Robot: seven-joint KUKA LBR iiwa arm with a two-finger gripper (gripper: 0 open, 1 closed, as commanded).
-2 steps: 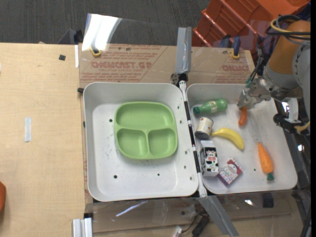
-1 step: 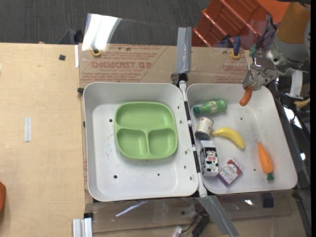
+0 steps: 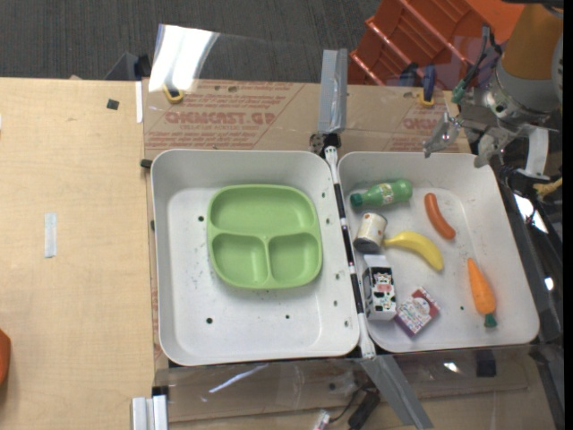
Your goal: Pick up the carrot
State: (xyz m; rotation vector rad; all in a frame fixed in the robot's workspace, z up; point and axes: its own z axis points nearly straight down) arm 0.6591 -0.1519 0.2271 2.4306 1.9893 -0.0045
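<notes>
Carrot (image 3: 481, 287) lies untouched at the right side of the right bin (image 3: 515, 231), toward the near edge, orange with its green end pointing near. Largest on the surface (image 3: 72, 240) are the two white bins; the left bin (image 3: 179, 321) holds a green divided plate (image 3: 265, 236) at its centre. The right bin also contains a yellow banana (image 3: 419, 246) near its middle, a green bottle (image 3: 381, 193) at the far left, a red sausage (image 3: 439, 215) to the far right of the banana, a small can (image 3: 370, 232), a black-and-white carton (image 3: 381, 292) and a pink packet (image 3: 416, 312) at the near side. The gripper (image 3: 466, 137) sits above the right bin's far right corner, well apart from the carrot; whether it is open or closed cannot be told.
</notes>
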